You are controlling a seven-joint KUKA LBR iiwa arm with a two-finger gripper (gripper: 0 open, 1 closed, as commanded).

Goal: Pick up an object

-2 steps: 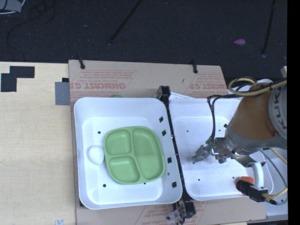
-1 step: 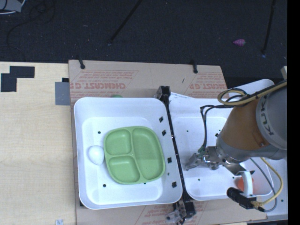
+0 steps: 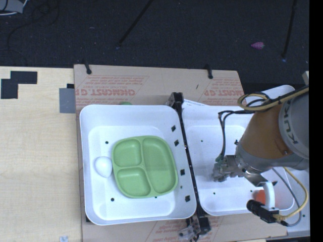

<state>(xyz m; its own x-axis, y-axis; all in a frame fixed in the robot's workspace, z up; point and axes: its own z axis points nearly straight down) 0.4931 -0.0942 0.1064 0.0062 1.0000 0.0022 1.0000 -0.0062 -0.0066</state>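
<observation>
A green divided plate [image 3: 145,166] lies in the left bin [image 3: 91,135], with a small white egg-shaped object [image 3: 103,166] touching its left edge. My gripper [image 3: 220,171] is down in the right bin [image 3: 212,135], near its middle floor, at the end of the grey and orange arm [image 3: 275,135]. An orange object [image 3: 259,196] shows at the right bin's lower right, partly hidden by a white part of the arm.
A black divider [image 3: 184,155] runs between the two bins. Cardboard [image 3: 151,84] lies under the bins at the back. Cables [image 3: 255,101] loop over the arm. A wooden bench surface [image 3: 35,160] stretches to the left.
</observation>
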